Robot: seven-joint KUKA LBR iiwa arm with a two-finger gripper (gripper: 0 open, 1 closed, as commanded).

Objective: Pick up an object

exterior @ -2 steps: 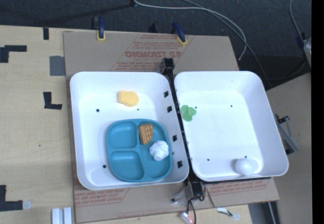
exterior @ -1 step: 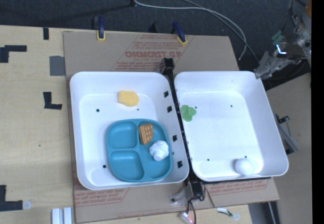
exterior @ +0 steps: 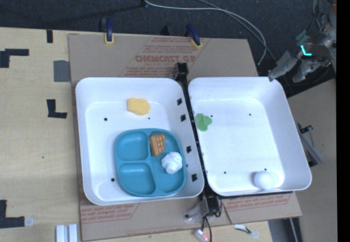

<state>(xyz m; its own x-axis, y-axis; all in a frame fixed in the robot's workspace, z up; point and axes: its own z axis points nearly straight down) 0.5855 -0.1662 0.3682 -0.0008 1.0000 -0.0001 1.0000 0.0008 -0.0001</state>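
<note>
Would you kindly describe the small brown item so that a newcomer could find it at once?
Start at the left white bin, which holds a blue divided tray. The brown waffle-like piece lies in the tray's upper right compartment. Ridged and tan-brown, it differs from the white crumpled lump just below and the smooth yellow piece outside the tray.

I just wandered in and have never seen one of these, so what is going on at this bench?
The robot is meant to pick something up, but it has hold of nothing. Its claw sits off at the upper right, outside the right bin. In that bin lie a green piece and a white ball. The left bin holds a yellow piece and a blue tray carrying a waffle-like piece and a white lump.
</note>
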